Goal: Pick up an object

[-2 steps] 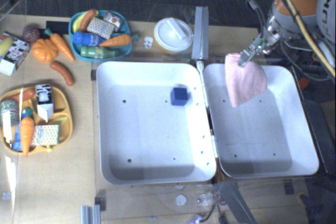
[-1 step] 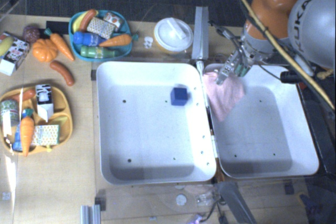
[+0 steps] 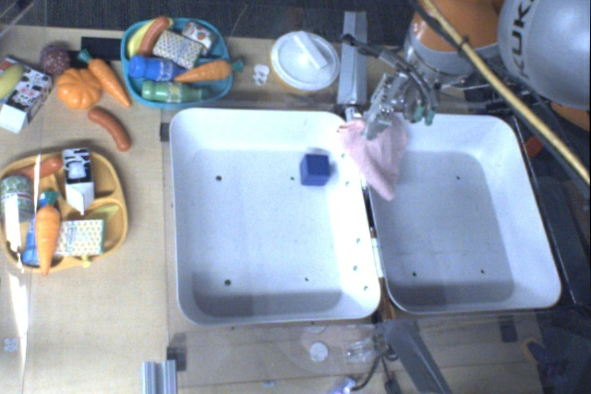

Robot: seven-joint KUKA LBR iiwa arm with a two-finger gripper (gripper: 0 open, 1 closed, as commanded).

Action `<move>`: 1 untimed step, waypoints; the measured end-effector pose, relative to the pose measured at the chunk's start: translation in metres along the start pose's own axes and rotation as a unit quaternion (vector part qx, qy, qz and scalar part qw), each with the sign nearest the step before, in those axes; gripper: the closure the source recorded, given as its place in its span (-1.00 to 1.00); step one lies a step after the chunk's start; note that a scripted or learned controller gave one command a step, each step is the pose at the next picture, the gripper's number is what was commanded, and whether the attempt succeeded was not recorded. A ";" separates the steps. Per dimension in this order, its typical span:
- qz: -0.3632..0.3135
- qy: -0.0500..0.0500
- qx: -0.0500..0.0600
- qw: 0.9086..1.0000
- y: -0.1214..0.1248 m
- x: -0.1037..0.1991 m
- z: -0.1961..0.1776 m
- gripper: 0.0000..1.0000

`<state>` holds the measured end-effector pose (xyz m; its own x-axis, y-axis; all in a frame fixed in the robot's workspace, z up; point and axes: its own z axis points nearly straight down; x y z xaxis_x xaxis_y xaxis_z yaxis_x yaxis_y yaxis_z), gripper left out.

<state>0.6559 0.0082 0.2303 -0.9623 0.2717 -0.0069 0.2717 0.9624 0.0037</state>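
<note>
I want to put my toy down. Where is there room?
The left bin is bare below the blue cube. The right bin is bare below the pink cloth. The toy-food trays at left are crowded.

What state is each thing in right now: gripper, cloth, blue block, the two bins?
Gripper: above the seam between the bins, fingers shut on the pink cloth.
Pink cloth: lifted, hanging from the fingers.
Blue block: resting loose in the left bin.
Left bin: holds the block.
Right bin: cloth dangling over its left edge.
</note>
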 end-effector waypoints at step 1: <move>-0.090 0.000 0.000 0.996 0.032 0.014 0.044 1.00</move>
<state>0.6517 0.0432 0.1863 -0.9954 0.0952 -0.0076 0.0952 0.9955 0.0025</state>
